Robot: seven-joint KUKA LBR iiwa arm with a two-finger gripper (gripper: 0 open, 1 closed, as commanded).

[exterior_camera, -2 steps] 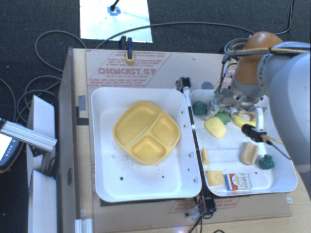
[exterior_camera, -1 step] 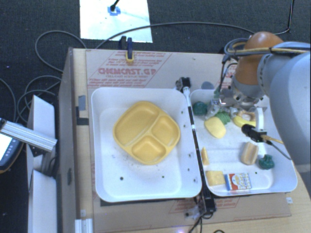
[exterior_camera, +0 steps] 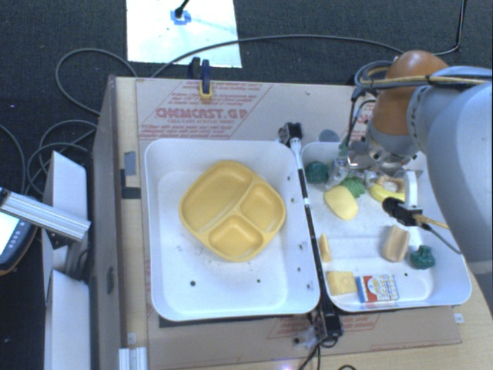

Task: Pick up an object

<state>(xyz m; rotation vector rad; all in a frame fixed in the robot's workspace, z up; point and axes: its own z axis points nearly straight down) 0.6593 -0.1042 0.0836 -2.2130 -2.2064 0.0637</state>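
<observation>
While the arm [exterior_camera: 439, 122] leans over the right bin [exterior_camera: 451, 284], I see my pincer [exterior_camera: 356, 166] low at its far end — its grip I cannot tell. Just below it sits a green toy [exterior_camera: 353, 186], then a lemon [exterior_camera: 341, 203]; a yellow tray [exterior_camera: 233, 209] lies well left — in the left bin [exterior_camera: 166, 284].

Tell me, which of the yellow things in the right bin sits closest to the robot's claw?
The rounded yellow lemon-like piece, just below the gripper beside a green item. The flat yellow block and thin yellow wedge lie lower, toward the bin's front edge.
</observation>
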